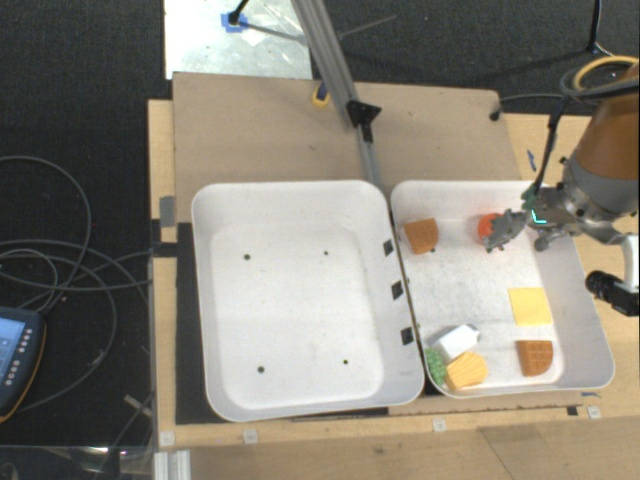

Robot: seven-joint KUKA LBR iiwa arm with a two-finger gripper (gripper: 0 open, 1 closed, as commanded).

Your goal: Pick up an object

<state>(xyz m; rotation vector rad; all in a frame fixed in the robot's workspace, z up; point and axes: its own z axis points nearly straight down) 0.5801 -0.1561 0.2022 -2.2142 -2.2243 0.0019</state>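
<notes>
In the right shallow white bin (pixel 597 353), the grey two-finger gripper (pixel 503 231) sits against a small orange-red object (pixel 488 225) near the far wall. Whether it pinches the object cannot be told.

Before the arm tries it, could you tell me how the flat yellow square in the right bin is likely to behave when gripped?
The flat yellow square lies low on the floor of the right white bin, so fingers may struggle to get under it, and it could slide rather than lift. It looks thin and probably light. With no rounded sides it seems unlikely to roll.
</notes>
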